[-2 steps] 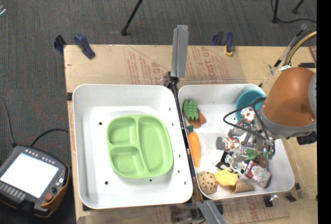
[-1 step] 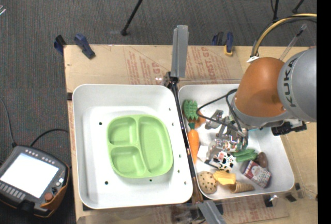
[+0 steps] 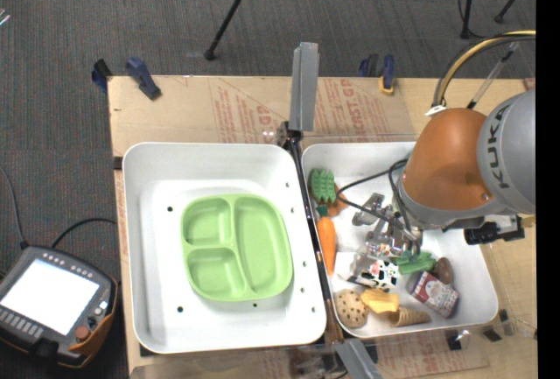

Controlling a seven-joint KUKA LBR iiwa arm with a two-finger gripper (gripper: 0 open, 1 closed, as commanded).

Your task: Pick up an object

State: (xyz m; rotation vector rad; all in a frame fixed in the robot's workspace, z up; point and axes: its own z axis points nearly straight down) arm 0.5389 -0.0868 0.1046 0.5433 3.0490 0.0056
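Note:
My gripper (image 3: 381, 253) hangs low in the right bin (image 3: 486, 294), just over a black-and-white cow-patterned toy (image 3: 381, 274) and beside a green piece (image 3: 416, 263). An orange toy carrot (image 3: 325, 242) lies to its left along the bin's left wall. A green spiky toy (image 3: 322, 185) sits further back. Towards the front lie a cookie (image 3: 352, 308), a yellow wedge (image 3: 381, 302), an ice-cream cone (image 3: 409, 317), a red-and-white packet (image 3: 434, 293) and a brown piece (image 3: 444, 269). The arm's orange band (image 3: 442, 167) hides the bin's back right part.
The left bin (image 3: 149, 193) holds a light green divided plate (image 3: 236, 246). A grey upright post (image 3: 304, 93) stands behind the gap between the bins. A tablet-like pendant (image 3: 52, 298) lies on the floor at the left. Clamps grip the bench's back edge.

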